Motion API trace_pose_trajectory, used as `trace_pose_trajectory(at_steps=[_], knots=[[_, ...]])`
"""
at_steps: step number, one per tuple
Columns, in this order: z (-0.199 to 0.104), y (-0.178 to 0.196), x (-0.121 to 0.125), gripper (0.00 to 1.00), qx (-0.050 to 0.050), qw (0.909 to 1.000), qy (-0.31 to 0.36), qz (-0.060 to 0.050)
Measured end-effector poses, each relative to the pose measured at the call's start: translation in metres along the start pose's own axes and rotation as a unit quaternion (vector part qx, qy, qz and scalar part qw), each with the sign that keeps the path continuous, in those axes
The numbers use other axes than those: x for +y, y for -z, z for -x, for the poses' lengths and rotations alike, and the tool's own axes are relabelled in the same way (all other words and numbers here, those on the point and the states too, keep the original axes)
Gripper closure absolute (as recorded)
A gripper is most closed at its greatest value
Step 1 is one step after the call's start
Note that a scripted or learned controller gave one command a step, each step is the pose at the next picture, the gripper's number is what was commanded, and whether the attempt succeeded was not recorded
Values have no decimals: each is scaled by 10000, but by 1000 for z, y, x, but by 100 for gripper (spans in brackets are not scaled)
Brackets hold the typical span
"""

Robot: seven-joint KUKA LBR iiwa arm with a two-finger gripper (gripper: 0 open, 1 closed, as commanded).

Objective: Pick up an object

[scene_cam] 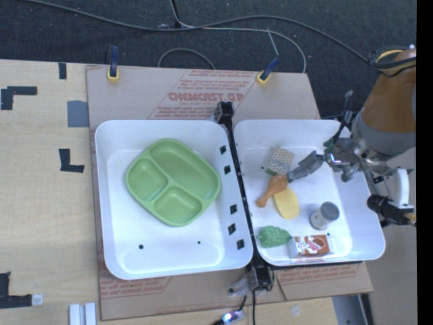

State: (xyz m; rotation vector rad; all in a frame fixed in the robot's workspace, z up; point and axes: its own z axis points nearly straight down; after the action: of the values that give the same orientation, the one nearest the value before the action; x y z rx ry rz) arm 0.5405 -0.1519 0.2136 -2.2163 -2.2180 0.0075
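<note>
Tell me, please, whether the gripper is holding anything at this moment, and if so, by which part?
Nothing is held. The gripper hangs over the right bin, its tip just above the orange toy and beside the speckled sponge, with nothing between its fingers.

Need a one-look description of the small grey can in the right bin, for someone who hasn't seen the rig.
Start at the right bin. Near its right-hand side sits the grey can, right of the yellow piece and above the red-and-white packet. It is the only grey, round item there.
</note>
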Motion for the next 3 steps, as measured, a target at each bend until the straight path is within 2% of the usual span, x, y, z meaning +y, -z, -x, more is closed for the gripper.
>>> trace_pose_trajectory(at_steps=[2, 3], knots=[[-5, -92, 3, 0, 1, 10000, 1, 3], [-6, -80, 4, 100, 0, 10000, 6, 13]])
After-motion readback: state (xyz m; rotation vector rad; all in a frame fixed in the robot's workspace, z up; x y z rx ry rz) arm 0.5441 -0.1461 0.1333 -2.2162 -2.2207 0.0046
